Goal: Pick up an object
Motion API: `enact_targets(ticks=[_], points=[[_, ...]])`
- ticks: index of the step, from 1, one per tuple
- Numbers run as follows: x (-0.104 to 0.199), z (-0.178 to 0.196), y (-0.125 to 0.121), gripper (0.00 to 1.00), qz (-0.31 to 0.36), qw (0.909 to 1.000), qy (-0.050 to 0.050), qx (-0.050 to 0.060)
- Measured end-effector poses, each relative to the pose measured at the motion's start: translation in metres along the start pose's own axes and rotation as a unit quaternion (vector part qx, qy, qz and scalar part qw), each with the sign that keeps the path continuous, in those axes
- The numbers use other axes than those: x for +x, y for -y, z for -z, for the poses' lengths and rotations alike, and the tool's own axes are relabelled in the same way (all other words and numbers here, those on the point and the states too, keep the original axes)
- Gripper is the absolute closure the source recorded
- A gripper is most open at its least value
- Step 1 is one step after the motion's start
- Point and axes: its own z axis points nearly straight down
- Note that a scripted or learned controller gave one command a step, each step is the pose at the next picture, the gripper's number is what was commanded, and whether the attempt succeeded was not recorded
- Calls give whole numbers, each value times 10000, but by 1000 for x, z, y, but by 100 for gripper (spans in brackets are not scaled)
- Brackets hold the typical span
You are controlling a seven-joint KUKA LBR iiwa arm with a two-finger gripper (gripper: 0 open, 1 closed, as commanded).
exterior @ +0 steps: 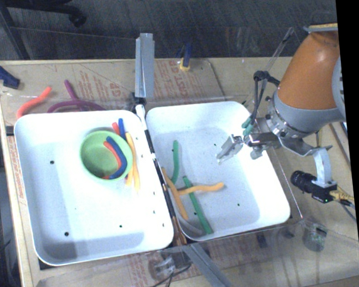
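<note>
Over right bin (268,181), claw (229,148), nothing held

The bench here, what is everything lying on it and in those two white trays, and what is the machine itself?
White bins: two, white, side by side on the bench.
Bowl: one, green, upper middle of the left bin.
Sticks in the bowl: several, red, blue and yellow, along its right side.
Green sticks: two, green, left part of the right bin.
Orange stick: one, orange, crossing the lower green stick.
Loose sticks: orange and purple, on the bench behind the left bin.
Clamps: blue, at the bench's back edge.
Arm: one, grey and orange, from the right.
Claw: one, over the right bin, holding nothing.
</note>
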Motion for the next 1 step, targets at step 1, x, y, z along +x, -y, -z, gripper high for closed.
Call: enact_targets(ticks=[1], points=[[49,-133,-20,0,-251,9997,2,13]])
